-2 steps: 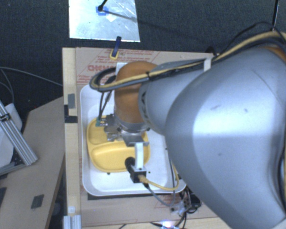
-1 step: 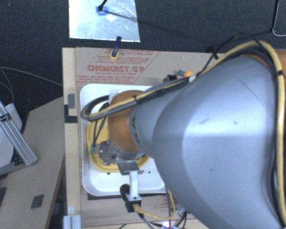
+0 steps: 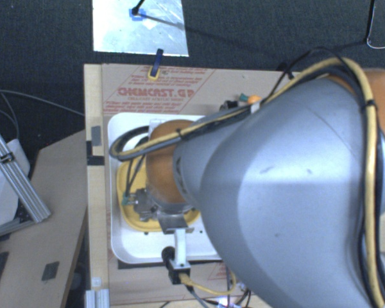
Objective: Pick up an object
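— Grey bulk of my arm (image 3: 295,191) sits closest to the lens and covers most of the right side. A yellow cable (image 3: 346,66) and a black one run along it.

— Where is your pincer?

— Down past the orange band (image 3: 163,165), low over the white bin (image 3: 125,252). My pincer (image 3: 155,212) points into the bin, away from the lens, so I cannot tell whether it is wide or narrow, or whether it holds anything.

— And the thing to pick up?

— A yellow thing (image 3: 123,183) lies in that bin, right beneath my wrist. Its edge shows to the left of the wrist and along the near side. Most of it is hidden under me, and I cannot tell whether the pincer touches it.

— What is around the bin?

— It rests on a brown sheet (image 3: 157,92) with red print. A small blue and yellow clip (image 3: 156,65) sits at the sheet's far edge, and a shiny plate (image 3: 138,18) lies beyond that on dark cloth.
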Action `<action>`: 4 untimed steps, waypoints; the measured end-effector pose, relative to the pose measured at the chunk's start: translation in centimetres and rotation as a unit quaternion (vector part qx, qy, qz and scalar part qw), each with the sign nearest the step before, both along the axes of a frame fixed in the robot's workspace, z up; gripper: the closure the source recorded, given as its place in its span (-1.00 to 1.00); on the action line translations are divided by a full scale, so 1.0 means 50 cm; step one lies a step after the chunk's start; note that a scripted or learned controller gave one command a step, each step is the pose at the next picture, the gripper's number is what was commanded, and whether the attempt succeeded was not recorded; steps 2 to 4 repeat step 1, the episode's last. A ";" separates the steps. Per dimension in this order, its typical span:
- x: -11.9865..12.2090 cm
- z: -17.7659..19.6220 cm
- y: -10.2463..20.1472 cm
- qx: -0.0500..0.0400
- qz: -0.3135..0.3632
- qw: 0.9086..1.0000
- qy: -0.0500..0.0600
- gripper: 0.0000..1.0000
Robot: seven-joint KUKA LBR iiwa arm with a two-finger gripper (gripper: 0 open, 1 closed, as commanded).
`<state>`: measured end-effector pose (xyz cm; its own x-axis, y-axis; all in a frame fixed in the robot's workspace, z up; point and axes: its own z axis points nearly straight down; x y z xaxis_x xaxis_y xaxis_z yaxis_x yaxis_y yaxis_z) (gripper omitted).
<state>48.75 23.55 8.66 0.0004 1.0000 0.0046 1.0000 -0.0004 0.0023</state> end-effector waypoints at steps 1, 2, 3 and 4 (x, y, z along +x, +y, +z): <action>0.089 0.292 -0.092 0.000 -0.001 1.000 -0.008 1.00; 0.089 0.292 -0.092 0.000 -0.001 1.000 -0.008 1.00; 0.089 0.292 -0.092 0.000 -0.001 1.000 -0.008 1.00; 0.089 0.292 -0.092 0.000 -0.001 1.000 -0.008 1.00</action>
